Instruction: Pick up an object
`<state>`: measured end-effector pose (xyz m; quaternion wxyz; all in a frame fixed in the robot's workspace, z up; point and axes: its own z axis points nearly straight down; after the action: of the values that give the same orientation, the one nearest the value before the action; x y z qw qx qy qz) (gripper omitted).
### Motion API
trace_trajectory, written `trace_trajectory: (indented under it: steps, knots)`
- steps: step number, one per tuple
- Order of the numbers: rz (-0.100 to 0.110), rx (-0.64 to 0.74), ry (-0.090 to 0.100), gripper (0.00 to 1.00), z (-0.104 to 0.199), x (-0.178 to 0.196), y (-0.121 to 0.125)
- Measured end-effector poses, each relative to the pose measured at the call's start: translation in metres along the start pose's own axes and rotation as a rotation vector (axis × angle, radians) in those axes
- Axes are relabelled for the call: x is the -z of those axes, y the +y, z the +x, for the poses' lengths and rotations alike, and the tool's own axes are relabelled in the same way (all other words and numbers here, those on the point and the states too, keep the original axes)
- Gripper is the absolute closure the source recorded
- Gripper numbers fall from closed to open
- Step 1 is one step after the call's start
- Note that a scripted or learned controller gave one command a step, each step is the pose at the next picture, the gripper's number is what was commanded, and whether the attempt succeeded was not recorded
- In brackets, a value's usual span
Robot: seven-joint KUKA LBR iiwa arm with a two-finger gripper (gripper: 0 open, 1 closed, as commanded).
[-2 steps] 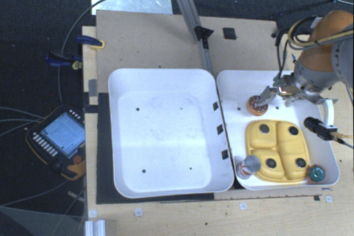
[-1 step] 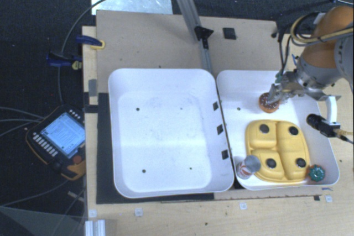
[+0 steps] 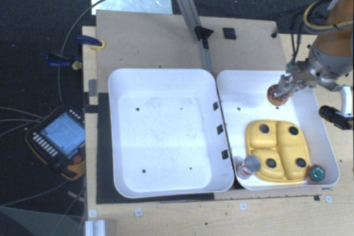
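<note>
1. The right bin (image 3: pixel 310 94) serves as the landmark; the left bin (image 3: pixel 127 119) sits directly beside it, their inner walls touching.
2. The gripper (image 3: pixel 280 91) hangs over the far part of the right bin, near its back wall, with the arm (image 3: pixel 332 47) reaching in past the bin's right rim.
3. A small round brown object (image 3: pixel 276 96) sits right at the gripper's tip; whether the fingers are clamped on it or merely above it cannot be told.
4. A yellow moulded tray (image 3: pixel 276 151) with four dark holes lies in the near half of the right bin.
5. A small grey cup (image 3: pixel 247 166) lies at the bin's near left corner, touching the yellow tray.
6. A small teal object (image 3: pixel 316 174) rests at the bin's near right corner, just beside the tray.
</note>
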<state>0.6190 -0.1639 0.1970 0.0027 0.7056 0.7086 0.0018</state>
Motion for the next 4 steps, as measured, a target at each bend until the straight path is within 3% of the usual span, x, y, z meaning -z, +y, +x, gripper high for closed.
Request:
trace_trajectory:
  steps: [1,4]
  knots:
    - [-0.002,0.001,-0.001,1.0,0.0,0.055,0.002]
    - [0.005,0.006,0.004,1.0,0.159,0.039,-0.009]
